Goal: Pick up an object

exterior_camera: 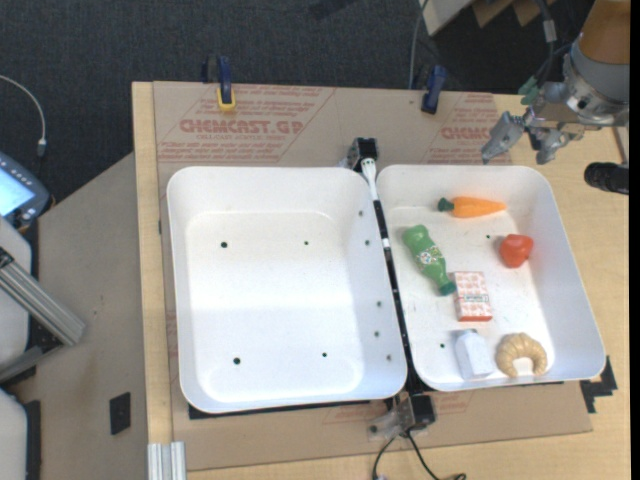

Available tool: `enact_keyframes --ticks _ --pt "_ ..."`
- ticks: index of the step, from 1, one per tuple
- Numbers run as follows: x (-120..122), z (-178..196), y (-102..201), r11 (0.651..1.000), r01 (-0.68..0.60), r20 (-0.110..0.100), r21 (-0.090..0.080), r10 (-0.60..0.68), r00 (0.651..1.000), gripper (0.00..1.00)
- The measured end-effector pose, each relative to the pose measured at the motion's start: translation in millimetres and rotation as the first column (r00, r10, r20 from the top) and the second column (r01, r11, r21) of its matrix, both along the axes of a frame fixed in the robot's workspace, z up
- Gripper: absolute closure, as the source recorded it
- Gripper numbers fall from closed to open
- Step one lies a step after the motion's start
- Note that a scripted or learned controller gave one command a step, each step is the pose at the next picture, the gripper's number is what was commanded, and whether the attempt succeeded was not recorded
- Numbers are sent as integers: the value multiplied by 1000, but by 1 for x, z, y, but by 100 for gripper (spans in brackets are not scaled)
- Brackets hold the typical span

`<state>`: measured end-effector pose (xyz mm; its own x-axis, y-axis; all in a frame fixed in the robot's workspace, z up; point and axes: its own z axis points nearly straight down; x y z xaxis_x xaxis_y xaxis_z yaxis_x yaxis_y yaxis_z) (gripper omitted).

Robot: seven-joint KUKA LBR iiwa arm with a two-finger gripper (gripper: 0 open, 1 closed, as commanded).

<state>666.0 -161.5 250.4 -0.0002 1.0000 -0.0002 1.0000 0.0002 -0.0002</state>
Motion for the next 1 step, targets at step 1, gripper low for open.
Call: enact_keyframes --ticks 1 --pt "-124 82 58 1000 -3 -1 4 3 1000 0"
